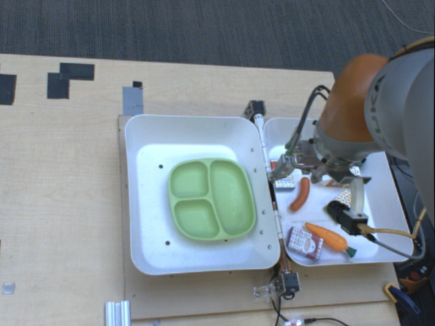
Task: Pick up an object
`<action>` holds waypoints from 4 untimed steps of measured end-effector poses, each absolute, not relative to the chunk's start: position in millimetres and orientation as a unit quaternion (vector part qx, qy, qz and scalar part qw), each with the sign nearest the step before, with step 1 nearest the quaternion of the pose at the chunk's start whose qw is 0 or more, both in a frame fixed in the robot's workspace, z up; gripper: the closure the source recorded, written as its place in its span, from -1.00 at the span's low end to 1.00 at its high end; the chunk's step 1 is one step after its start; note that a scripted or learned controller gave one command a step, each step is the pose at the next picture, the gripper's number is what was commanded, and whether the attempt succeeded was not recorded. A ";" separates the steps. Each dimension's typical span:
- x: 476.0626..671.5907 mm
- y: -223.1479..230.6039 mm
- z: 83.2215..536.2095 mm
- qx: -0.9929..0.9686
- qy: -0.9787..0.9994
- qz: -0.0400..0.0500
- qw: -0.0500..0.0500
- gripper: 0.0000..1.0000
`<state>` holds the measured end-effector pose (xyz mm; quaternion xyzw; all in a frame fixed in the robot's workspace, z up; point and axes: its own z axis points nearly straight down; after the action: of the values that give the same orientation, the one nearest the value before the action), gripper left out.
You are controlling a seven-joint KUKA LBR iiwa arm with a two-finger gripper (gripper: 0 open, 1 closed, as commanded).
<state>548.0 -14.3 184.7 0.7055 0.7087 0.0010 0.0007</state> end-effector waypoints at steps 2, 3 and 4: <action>573.4 -87.1 103.8 0.706 0.708 0.001 0.002 -1.00; 575.1 -85.5 115.1 0.704 0.710 0.003 0.003 1.00; 629.1 -44.7 215.5 0.705 0.709 0.002 0.002 1.00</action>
<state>629.1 -44.7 215.5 0.7049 0.7093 0.0020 0.0018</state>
